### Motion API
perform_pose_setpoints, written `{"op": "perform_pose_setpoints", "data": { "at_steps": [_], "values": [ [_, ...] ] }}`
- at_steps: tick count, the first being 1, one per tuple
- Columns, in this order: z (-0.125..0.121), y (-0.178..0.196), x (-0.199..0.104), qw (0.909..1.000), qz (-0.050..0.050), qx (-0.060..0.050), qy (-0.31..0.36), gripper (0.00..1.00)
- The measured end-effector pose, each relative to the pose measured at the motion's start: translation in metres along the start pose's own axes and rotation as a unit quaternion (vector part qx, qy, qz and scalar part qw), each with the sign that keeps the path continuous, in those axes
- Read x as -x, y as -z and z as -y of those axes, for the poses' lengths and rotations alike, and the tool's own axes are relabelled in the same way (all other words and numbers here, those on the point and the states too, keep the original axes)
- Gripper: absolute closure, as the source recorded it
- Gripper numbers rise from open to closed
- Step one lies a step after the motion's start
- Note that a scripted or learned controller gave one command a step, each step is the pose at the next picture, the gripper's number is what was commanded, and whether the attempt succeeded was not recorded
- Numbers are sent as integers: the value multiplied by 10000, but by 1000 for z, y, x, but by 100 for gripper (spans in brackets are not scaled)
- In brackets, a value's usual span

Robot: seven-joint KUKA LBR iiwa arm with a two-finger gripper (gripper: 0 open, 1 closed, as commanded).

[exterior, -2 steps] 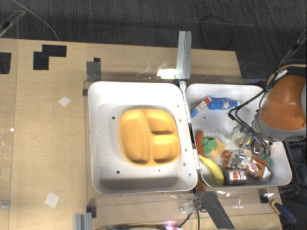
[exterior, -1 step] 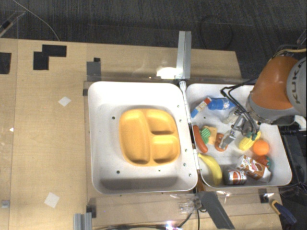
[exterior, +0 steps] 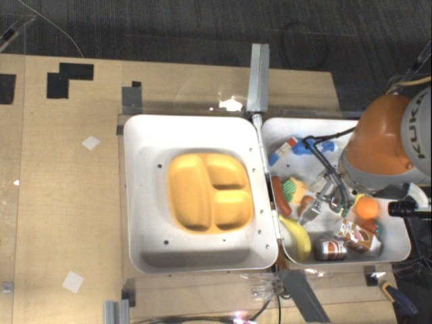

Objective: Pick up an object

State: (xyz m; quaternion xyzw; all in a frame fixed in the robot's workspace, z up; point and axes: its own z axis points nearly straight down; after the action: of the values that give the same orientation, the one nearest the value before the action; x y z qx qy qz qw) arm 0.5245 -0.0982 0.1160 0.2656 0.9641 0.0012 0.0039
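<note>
The hand [exterior: 322, 196] is lowered into the right-hand bin [exterior: 398, 252], the landmark for every position given here. It sits near the middle of that bin, tipped toward the bin's left wall. Whether it is released or clenched cannot be told; nothing is visibly caught in it.

Just beside the hand, toward the bin's left wall, lie a red sausage-shaped item [exterior: 281, 196] and a green ridged piece [exterior: 292, 189]. A banana [exterior: 298, 237] rests along the bin's near-left corner. A drinks can [exterior: 331, 250] lies on its side against the near wall, and a printed packet [exterior: 358, 235] lies just right of it. An orange ball [exterior: 366, 208] sits toward the bin's right side, close under the wrist. A blue-and-white item [exterior: 289, 148] lies in the far-left part of the bin. These are candidate objects for the pick; judged from the hand's position, the red item or the green piece is the likeliest target. The jumbled lie of the things suggests loose tipping rather than arrangement, so neighbours may crowd any grasp.

The arm [exterior: 378, 144], with its orange band, reaches in over the bin's right and far walls and bends steeply down at the wrist.

To the left of the landmark bin stands the left-hand bin [exterior: 145, 181], which carries a yellow compartment tray [exterior: 209, 191]. Both bins rest on the wooden worktop [exterior: 61, 201].
</note>
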Motion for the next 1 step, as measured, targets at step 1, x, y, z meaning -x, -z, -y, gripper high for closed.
{"op": "perform_pose_setpoints", "data": {
  "at_steps": [1],
  "values": [
    [-5, -26, 42, 9968, 18, 5, -797, 0]
  ]
}}
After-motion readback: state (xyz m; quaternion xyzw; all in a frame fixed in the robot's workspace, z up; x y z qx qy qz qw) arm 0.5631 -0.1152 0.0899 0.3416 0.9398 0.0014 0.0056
